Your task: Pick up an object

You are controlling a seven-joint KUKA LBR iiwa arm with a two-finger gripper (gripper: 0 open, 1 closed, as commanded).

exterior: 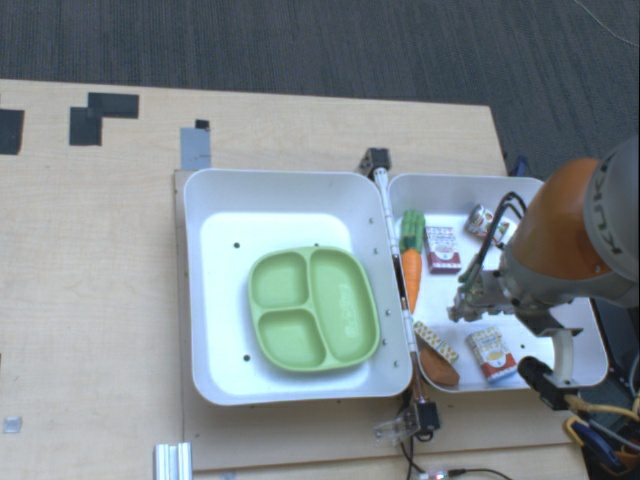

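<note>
**Gripper low in the right bin, nothing clearly in its grasp**

The likeliest target is the small carton (490,353) lying flat on the right bin (590,368) floor, just below and right of the gripper (470,303). A second carton (441,248) lies above-left of the gripper, the carrot (411,268) along the bin's left wall, a brown block (436,348) and a brown piece (440,370) in the lower left corner, and a foil wrapper (481,218) near the top.

The gripper hangs over bare floor between the two cartons; no object shows between its fingers, and whether they are spread or closed I cannot tell, since the wrist hides them.

Risks, as I judge them: closing here would catch nothing, because the cartons sit to either side. The flat cartons may slide away rather than lift. The arm's bulk also hides the near carton's edge, so a descent could press it down.

The left bin (200,268) holds a green tray (314,308).
</note>
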